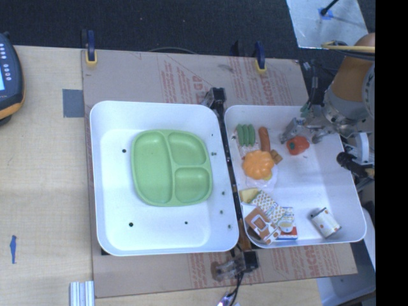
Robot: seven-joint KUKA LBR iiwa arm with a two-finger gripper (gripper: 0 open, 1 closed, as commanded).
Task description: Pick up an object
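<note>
My gripper (306,132) hangs over the far part of the right bin (341,182), with the arm coming in from the right. Its metal fingers (288,131) stand spread apart, open. A small red round toy, like a tomato (298,146), lies on the bin floor just below and between the fingertips, and nothing shows it lifted or clamped. Further left in the same bin lie an orange pepper-like toy (258,164), a green pod (245,134) and a brown sausage shape (264,137).
A yellow wedge (250,195), patterned small boxes (269,219) and a small white-brown cylinder (325,222) lie in the right bin's near part. The left bin (97,171) holds a green divided plate (171,167). A black divider (224,152) separates the bins.
</note>
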